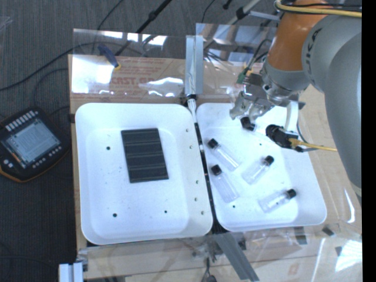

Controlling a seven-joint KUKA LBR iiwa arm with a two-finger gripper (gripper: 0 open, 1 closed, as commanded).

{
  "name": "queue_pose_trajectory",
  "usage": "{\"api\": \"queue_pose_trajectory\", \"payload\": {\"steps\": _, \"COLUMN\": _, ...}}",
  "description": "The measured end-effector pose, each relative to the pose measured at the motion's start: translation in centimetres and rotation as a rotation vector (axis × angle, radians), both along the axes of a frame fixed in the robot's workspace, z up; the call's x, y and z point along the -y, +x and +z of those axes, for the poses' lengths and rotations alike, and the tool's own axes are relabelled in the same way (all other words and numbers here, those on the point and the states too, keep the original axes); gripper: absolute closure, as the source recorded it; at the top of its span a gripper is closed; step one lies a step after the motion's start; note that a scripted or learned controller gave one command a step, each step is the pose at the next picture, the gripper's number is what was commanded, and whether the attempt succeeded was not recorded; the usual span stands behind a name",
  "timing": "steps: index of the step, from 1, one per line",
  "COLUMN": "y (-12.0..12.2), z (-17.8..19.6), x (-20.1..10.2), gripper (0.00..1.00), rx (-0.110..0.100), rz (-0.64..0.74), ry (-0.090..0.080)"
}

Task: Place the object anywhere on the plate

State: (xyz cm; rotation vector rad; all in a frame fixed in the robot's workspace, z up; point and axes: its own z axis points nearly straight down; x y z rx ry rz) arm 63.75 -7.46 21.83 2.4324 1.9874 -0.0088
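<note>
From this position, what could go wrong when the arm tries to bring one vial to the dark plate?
1. The vials are clear with small black caps and lie at different angles in the right bin, so a grasp may slip.
2. Two vials near the divider lie close together; the end effector might push one.
3. The dark plate sits in the left bin, so a loosely held vial could fall while crossing.

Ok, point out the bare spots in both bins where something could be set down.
Left bin: wide bare floor around the dark plate, broadest toward the near rim and left wall. Right bin: crowded, four clear vials across its middle, gripper over the far end; small bare strip at the near rim.
</note>
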Motion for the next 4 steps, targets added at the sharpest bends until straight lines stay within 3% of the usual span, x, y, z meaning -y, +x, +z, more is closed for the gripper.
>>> {"api": "queue_pose_trajectory", "payload": {"steps": 1, "y": -0.9, "z": -3.7, "x": -5.8, "gripper": 1.00, "rx": -0.001, "rz": 0.101, "ry": 0.003}}
{"api": "queue_pose_trajectory", "payload": {"steps": 2, "y": -5.3, "z": -1.5, "x": -12.4, "gripper": 1.00, "rx": -0.001, "rz": 0.367, "ry": 0.005}}
{"api": "queue_pose_trajectory", "payload": {"steps": 3, "y": 1.3, "z": -3.2, "x": -19.0, "gripper": 1.00, "rx": 0.000, "rz": 0.727, "ry": 0.006}}
{"api": "queue_pose_trajectory", "payload": {"steps": 4, "y": 2.5, "z": -4.1, "x": -26.0, "gripper": 1.00, "rx": 0.001, "rz": 1.197, "ry": 0.007}}
